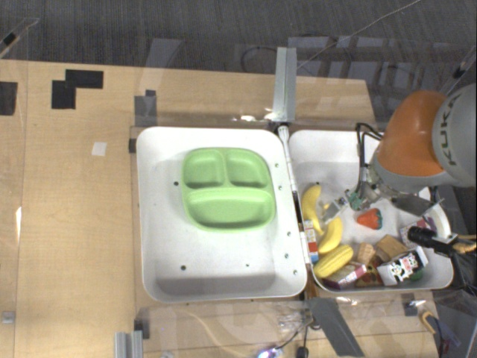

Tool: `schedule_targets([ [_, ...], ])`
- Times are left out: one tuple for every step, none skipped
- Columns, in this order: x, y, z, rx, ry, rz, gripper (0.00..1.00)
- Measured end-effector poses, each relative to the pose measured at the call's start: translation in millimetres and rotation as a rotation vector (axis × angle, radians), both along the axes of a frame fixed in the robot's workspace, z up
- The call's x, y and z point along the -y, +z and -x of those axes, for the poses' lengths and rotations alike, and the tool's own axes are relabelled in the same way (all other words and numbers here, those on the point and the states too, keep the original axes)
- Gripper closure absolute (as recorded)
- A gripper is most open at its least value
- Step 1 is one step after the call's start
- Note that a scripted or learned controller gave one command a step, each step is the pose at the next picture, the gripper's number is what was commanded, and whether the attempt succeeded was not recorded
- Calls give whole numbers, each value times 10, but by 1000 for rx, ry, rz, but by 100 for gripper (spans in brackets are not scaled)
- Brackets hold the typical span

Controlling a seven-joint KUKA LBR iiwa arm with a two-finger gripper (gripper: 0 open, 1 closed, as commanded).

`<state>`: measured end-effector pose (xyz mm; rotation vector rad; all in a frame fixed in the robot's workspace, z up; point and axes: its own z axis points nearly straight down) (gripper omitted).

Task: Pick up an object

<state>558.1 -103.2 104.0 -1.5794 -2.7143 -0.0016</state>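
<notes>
On wooden bench (67,222): two white bins (160,222); dark carpet (186,13) behind.

I see my gripper (359,198) low in the right bin (335,151), seemingly just beside a red piece (369,218); bananas (328,237) lie near.
</notes>
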Motion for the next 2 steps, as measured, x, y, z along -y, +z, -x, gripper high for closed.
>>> schedule_targets([
  [-7, 86, -23, 3, -3, -2, 100],
  [14, -136, -112, 13, -441, -3, 100],
])
